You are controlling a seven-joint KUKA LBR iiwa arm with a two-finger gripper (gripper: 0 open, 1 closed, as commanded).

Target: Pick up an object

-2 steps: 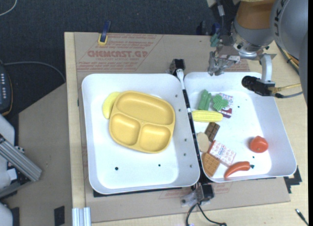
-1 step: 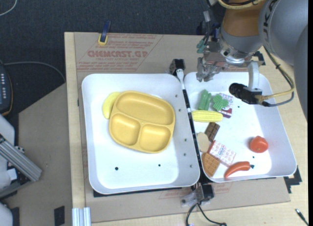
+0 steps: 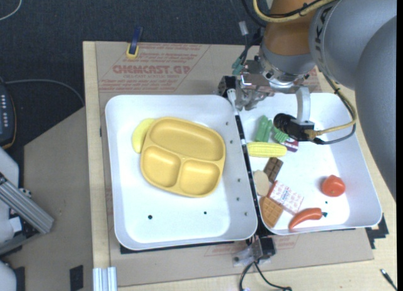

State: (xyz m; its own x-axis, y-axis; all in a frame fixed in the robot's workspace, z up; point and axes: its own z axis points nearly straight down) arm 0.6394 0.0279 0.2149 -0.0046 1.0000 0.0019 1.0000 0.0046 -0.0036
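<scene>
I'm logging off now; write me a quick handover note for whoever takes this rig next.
Hand: low at the far edge of the right bin, near the divider; nothing seen in it.
Right bin holds: corn cob, green piece, tomato, red chili pepper, a small pink-and-white packet and some brown pieces.
Left bin: yellow divided tray with a yellow item partly under it.
Done: nothing picked up.
Left: grasp and lift one object; the green piece and corn lie nearest.
</scene>
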